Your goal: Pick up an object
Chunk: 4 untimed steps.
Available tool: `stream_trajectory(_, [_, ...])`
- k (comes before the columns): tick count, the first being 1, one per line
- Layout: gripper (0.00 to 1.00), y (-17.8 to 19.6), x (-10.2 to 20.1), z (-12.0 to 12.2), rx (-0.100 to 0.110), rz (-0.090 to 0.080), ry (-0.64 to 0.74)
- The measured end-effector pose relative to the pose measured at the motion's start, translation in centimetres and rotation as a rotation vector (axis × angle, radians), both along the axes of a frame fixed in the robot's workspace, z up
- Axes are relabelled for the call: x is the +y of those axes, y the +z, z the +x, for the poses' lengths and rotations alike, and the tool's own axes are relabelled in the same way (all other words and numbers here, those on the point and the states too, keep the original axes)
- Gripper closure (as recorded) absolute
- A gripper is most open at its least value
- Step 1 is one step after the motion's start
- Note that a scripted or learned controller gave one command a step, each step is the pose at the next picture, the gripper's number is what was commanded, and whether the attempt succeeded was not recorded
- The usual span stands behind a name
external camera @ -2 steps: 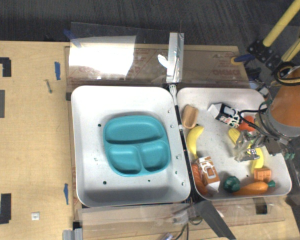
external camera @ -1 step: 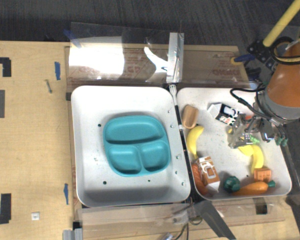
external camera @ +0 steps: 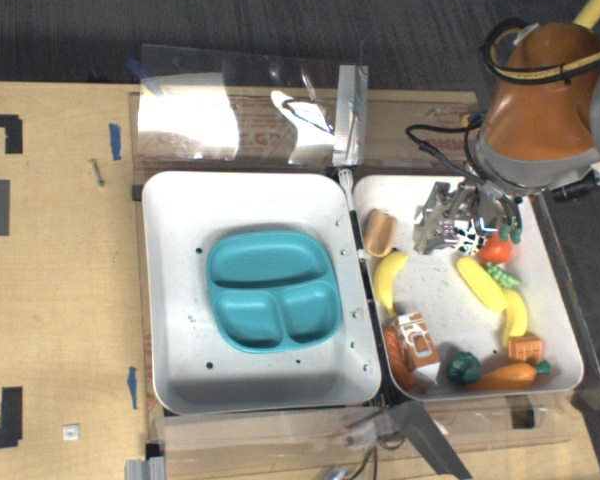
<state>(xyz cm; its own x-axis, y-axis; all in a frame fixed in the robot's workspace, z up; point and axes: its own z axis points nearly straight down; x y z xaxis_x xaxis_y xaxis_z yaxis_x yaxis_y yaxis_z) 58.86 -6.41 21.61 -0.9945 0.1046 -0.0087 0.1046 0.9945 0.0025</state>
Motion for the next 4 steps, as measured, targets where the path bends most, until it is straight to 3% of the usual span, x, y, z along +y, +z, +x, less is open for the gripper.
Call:
stream_trajectory(1, [1.00,3.2,0.8,6.6,-0.001,-0.001,-0.111])
stream_trajectory(2, [1.00,4.9,2.6,7.4,-0.003,-0.001,-0.021])
stream_trajectory(3, [1.00,4.5,6.1,5.8,0.005,-0.001,0.049])
stream_trajectory(4, [1.00,5.0,8.5,6.6,-0.001,0.000,0.045])
